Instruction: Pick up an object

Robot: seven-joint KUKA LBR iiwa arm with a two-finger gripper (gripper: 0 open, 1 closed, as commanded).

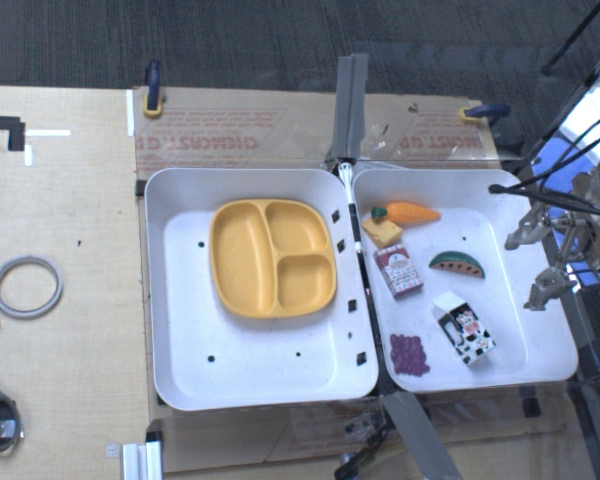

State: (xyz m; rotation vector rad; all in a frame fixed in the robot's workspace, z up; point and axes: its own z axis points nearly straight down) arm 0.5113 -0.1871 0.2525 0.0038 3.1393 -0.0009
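Objects, a carrot (412,212) and a carton (466,329) among them, lie untouched in the right bin (540,363); the gripper (541,262) hangs open at its right edge; picking remains.

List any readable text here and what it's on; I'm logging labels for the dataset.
Red print on the cardboard sheet behind the bins: mirrored or upside down, too blurred to read for certain.
Red carton: label too small to read.
Cow-patterned carton: no legible text.
Nothing else bears readable text.

Robotics lab: clamped bench (60,198), twin white bins (170,368), tape roll (25,286), cables.
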